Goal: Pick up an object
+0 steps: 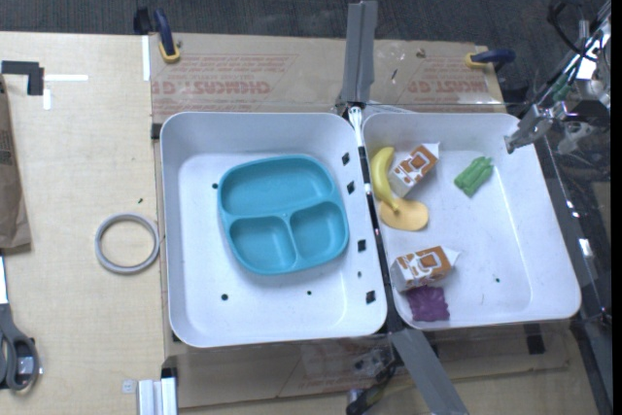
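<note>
Tool [533, 123] sits at right bin's [544, 238] upper-right rim; grip state cannot be determined. Nearest object: green block [473, 176], lying down-left, long axis diagonal.

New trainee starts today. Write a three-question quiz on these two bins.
1. True or false: the blue tray lies in the left bin.
2. Which thing touches the banana? A) green block B) upper carton C) purple piece
3. Fill in: the purple piece lies just below the lower ____.

Key:
1. True.
2. B, the upper carton; the green block lies apart, nearer the right bin's right wall.
3. Carton.
</note>
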You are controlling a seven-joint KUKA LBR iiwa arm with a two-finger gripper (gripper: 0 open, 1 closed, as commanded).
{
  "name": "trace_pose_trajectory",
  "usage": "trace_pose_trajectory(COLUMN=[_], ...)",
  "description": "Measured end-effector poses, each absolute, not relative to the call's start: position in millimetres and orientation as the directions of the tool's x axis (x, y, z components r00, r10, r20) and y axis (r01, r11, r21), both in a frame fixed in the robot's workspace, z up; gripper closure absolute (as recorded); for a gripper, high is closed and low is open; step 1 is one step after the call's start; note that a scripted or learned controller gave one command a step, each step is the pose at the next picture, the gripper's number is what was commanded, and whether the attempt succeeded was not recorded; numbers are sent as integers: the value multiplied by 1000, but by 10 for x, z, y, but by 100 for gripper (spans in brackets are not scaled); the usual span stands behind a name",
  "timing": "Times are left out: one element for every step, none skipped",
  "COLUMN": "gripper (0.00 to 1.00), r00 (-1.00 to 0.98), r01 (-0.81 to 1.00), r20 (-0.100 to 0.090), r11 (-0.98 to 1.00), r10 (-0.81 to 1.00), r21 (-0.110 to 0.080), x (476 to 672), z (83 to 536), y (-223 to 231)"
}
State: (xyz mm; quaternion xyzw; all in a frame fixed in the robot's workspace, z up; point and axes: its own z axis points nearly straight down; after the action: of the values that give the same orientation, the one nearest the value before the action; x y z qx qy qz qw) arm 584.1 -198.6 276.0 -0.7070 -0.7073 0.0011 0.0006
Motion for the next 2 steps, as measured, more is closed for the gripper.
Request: trace_pose_trajectory(gripper=[0,0], r00=[540,314], r01=[842,950], r20=[-2,-2], r11=[-540,-314], r10=[842,950], r21=[-2,0], x=[6354,6565], z=[1096,1625], y=[-1590,-1255])
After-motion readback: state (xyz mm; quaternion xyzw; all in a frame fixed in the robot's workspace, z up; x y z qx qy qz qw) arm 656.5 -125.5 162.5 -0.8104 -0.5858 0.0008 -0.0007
